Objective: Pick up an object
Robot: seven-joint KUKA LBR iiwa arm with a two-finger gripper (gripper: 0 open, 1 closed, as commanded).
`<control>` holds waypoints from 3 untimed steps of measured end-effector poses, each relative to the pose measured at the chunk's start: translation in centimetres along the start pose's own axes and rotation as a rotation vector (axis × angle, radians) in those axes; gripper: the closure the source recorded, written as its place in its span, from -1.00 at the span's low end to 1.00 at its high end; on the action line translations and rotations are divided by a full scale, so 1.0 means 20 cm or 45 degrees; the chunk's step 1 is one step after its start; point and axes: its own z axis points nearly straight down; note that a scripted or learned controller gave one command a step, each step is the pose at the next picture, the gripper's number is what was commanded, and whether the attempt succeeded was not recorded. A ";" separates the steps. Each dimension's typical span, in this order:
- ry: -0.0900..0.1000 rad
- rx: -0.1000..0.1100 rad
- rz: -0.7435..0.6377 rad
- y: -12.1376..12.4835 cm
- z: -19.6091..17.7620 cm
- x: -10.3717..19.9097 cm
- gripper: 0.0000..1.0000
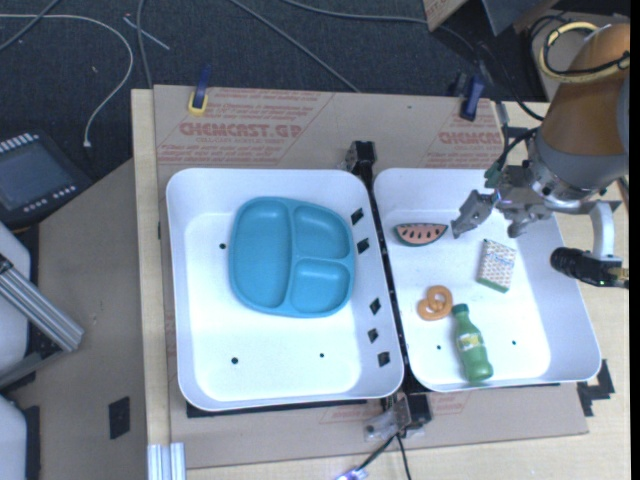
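The right bin (560, 353) holds a watermelon slice (419, 233) near its back left, a small patterned box (497, 264) in the middle, an orange pretzel-shaped ring (435, 303) and a green bottle (471, 343) toward the front. My gripper (494, 215) hangs over the back of this bin, between the watermelon slice and the box, with its two fingers spread apart. It is open and nothing sits between the fingers. The grey and orange arm comes in from the upper right.
The left bin (200, 298) holds a blue sectioned plate (292, 256). Black clips line the divider (377, 268) between the bins. Blue clamps (201, 96) hold the cardboard sheet under the bins. Cables lie on the dark floor behind.
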 end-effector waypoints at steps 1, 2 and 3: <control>-0.002 -0.019 -0.004 0.01 -0.04 0.00 -1.00; -0.001 -0.011 -0.002 -0.02 0.26 0.01 -1.00; -0.001 -0.011 -0.003 -0.02 0.57 0.03 -1.00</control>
